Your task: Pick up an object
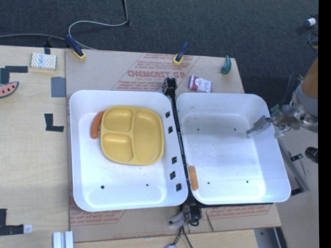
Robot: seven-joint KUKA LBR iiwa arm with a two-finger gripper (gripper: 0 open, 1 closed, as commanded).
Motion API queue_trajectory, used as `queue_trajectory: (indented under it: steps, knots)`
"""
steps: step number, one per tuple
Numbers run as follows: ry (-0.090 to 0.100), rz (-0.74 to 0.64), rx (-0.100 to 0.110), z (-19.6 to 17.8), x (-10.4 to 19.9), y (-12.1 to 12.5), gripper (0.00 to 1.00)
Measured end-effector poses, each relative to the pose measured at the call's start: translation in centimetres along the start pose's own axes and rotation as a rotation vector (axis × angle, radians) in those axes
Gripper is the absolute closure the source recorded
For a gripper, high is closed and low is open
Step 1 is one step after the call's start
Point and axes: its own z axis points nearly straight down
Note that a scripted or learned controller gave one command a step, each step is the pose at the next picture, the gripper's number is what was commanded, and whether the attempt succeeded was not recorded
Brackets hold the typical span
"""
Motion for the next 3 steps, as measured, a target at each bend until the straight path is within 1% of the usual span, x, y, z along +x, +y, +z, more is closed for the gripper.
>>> queue_trajectory:
  steps: [1,2,3]
  knots:
    - [0.002,-0.002,0.0,4.8,9.6,1.4,0.0]
    - [0.002,-0.002,0.0,2.4,17.6,0.8,0.0]
    - [0.0,-0.001,0.0,2.4,20.5,7.0,0.0]
